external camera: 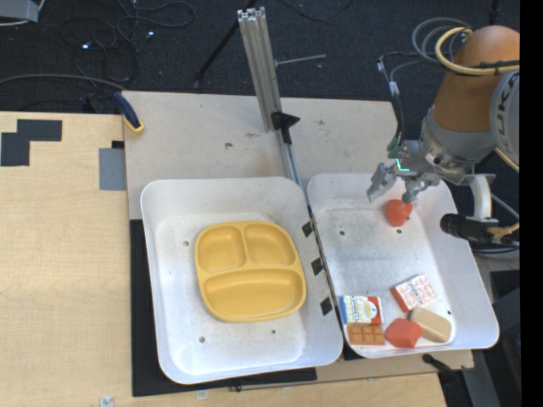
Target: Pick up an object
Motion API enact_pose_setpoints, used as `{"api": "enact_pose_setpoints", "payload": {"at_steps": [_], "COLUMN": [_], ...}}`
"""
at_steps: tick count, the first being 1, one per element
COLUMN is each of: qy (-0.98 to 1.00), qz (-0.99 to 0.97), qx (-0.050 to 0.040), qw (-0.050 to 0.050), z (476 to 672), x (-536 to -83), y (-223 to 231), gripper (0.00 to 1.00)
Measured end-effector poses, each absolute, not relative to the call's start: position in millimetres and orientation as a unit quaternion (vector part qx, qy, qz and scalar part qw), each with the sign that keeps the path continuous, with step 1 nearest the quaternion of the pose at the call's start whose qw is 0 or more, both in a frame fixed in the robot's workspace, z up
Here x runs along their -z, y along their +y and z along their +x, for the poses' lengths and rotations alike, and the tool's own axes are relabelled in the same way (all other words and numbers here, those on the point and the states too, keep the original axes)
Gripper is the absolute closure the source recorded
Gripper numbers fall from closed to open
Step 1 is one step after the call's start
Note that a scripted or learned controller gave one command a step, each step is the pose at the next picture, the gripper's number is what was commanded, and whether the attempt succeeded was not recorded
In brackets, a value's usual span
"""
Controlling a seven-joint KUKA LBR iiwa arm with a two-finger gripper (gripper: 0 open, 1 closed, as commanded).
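At the near end of the right bin [475,333] sits a little group of toy foods: a brown waffle [366,335], a red wedge [403,333] and a tan bread-like piece [431,324] touching it. Just behind them lie a small milk carton [361,309] and a red and white packet [415,292]. In the left bin [170,312] a yellow plate [250,270] with three sections lies flat. Farther back in the right bin is a small red-orange object [398,212], well apart from the group. The gripper [396,186] is just above it with its two fingers spread apart, one on each side, and it does not hold the object. Behind the bins a metal post [261,66] stands up.
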State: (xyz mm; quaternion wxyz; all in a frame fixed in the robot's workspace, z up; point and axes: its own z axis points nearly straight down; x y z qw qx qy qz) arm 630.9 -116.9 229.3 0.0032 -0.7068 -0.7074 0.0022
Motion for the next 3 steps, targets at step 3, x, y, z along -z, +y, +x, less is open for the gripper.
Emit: {"api": "enact_pose_setpoints", "payload": {"at_steps": [3], "qy": [-0.707], "qz": [-0.707], "qx": [-0.0020], "qw": [0.002], "z": [634.0], "x": [-126.0], "y": [-116.6], "gripper": [0.00]}}
